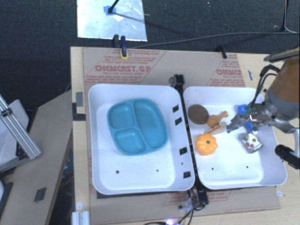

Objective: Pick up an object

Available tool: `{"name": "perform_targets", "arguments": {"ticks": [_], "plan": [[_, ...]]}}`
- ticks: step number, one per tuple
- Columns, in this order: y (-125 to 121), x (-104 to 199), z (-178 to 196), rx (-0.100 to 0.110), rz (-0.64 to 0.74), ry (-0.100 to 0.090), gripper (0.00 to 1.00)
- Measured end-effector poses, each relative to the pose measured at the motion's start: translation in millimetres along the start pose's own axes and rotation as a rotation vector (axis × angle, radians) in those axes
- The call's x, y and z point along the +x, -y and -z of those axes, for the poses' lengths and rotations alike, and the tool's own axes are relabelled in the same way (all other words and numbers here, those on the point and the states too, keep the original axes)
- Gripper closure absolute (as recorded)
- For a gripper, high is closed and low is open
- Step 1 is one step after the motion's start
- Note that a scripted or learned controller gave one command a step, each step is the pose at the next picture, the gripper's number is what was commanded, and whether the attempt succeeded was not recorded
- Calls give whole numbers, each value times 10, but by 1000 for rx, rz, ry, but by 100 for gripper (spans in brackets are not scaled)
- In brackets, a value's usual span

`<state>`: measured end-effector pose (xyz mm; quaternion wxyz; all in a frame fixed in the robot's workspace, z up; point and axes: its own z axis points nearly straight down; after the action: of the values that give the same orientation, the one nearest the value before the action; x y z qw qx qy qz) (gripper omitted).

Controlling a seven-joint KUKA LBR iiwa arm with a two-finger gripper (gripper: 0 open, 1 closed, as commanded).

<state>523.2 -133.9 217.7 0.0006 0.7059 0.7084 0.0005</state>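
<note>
Where the arm [286, 90] reached in from the right, its tool [233, 124] hung low over the right bin [234, 175], pointing left toward the middle of that bin. Whether the tool was open or closed could not be told, and nothing was seen held in it.

Right bin: a brown disc [198, 114] lay near the upper left corner, with a tan drumstick [216, 119] just beside it on the right. An orange pumpkin [206, 144] sat below them, close to the bin's left wall and a little left of and below the tool. A small white cube with coloured spots [251, 142] lay to the right of the pumpkin, under the wrist. A blue piece [242, 109] showed beside the wrist; what it was could not be told.

Left bin [136, 179]: a blue tray [137, 126] with three compartments lay tilted near the centre. Black tabs [178, 121] marked the wall shared by the two bins.

Both bins rested side by side on a brown sheet printed with red lettering [123, 68], which covered the desk [75, 64]. A clamp with a yellow grip [123, 48] held the sheet's far edge. Beyond the desk, a shiny square plate [110, 14] lay on dark carpet. A metal rail [16, 132] stood at the left edge.
</note>
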Motion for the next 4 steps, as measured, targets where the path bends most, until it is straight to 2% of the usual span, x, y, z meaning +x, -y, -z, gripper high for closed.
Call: {"name": "perform_targets", "arguments": {"ticks": [2,3,4], "plan": [[62,-49,-1205,6,-2,-2,0],[58,-49,-1337,2,-3,0,0],[47,-48,-1224,-1,-2,0,100]]}}
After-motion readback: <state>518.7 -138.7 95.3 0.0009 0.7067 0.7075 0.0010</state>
